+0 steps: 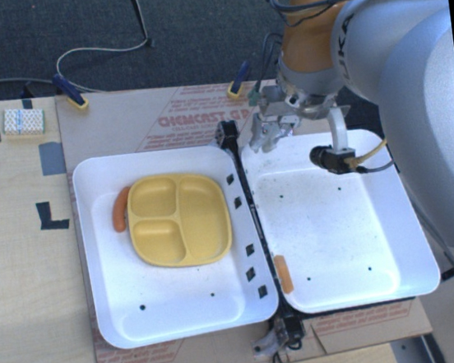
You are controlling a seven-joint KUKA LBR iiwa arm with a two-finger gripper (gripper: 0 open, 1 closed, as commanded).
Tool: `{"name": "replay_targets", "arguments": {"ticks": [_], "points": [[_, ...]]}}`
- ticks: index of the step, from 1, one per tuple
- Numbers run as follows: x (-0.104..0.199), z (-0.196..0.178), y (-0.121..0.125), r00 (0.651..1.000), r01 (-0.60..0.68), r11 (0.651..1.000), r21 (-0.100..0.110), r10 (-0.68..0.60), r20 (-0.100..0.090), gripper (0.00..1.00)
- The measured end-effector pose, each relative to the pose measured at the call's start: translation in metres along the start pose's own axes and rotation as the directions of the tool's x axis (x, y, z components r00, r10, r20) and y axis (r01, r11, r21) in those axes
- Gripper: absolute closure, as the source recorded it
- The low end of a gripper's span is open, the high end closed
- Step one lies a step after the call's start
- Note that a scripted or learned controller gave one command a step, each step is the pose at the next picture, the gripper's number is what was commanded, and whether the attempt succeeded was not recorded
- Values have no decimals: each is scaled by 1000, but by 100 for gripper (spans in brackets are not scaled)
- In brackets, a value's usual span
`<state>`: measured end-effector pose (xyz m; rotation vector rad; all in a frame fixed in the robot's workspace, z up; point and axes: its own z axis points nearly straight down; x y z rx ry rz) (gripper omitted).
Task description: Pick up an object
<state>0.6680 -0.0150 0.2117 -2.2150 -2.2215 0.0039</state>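
Note:
A yellow divided plate (179, 219) lies in the left bin (115, 311). An orange sausage-shaped piece (119, 211) rests against the plate's left edge. A second small orange piece (283, 274) lies at the left wall of the right bin (405, 273), near its front. My gripper (266, 141) hangs above the far left corner of the right bin, close to the divider between the bins. Nothing shows between its fingers.
The grey arm with its orange band (312, 7) comes in from the upper right and covers the right bin's far right side. A black cable and connector (332, 158) hang over the right bin's back. Tape marks and a small sponge (23, 122) lie on the bench at left.

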Motion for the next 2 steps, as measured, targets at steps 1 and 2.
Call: {"name": "replay_targets", "arguments": {"ticks": [1,2], "points": [[0,0,0,1000,0,1000,0,0,0,0],[1,-9,0,1000,1,1000,1,-1,-1,100]]}}
